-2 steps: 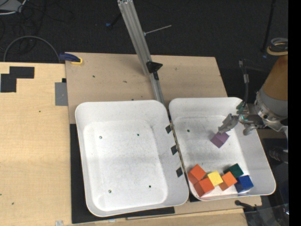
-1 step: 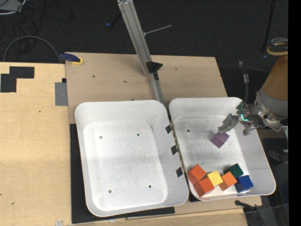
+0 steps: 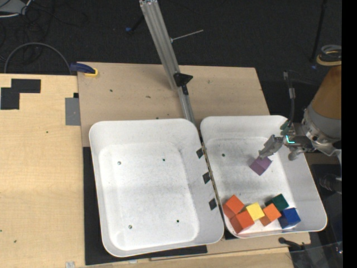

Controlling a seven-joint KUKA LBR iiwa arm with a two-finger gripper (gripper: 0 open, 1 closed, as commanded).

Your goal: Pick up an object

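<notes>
Here, a purple block [image 3: 260, 165] tilted over the middle of the right bin [image 3: 318, 205], caught at its upper edge between the fingertips of the hand [image 3: 268, 152]. Fingers closed onto it from the upper right, block apparently clear of the bin floor (hard to be sure at this slant). Behind the hand, a grey wrist and the orange-banded arm [image 3: 329, 102] reaching in from the right edge. Toward the near end of the same bin, a huddle of other blocks: two orange-red ones [image 3: 239, 212] at the left, then a yellow one [image 3: 255, 211], a smaller orange one [image 3: 271, 212], a dark green one [image 3: 279, 201] and a blue one [image 3: 289, 217] at the right, most touching a neighbour, all well apart from the purple block. To the left, the second white bin [image 3: 109, 138], edge to edge with the first. Beneath both, the wooden bench [image 3: 139, 94], with a slanted aluminium rail [image 3: 163, 43] rising from behind the bins.
</notes>
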